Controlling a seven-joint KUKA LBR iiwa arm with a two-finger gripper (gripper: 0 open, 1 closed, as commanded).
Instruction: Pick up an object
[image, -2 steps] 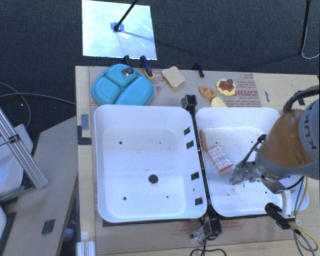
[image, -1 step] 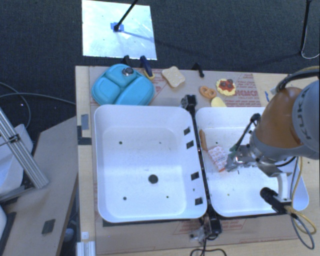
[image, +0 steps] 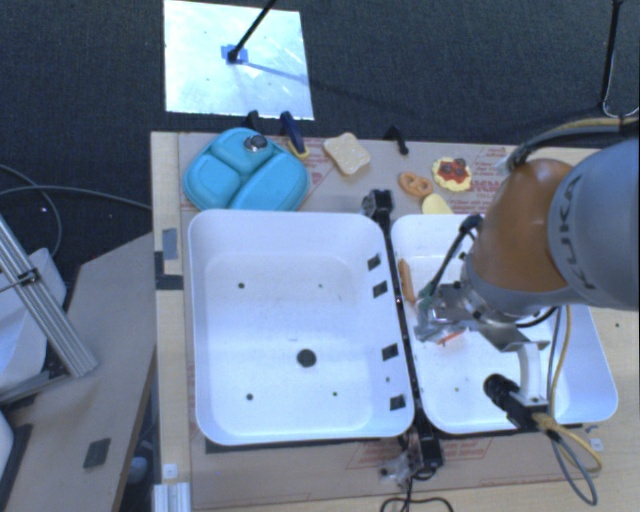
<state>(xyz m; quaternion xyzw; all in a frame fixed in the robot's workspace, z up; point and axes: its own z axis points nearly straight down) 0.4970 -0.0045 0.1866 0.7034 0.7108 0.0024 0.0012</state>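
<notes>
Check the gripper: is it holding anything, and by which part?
Cannot be told. The gripper is low in the right bin, with something small and orange-red at its tip, but the arm hides any hold.

Arm (image: 560, 225) cut off at the right edge, covering much of the right bin (image: 600, 395), small orange item (image: 451, 338) under the gripper (image: 437, 325) too hidden to identify
</notes>
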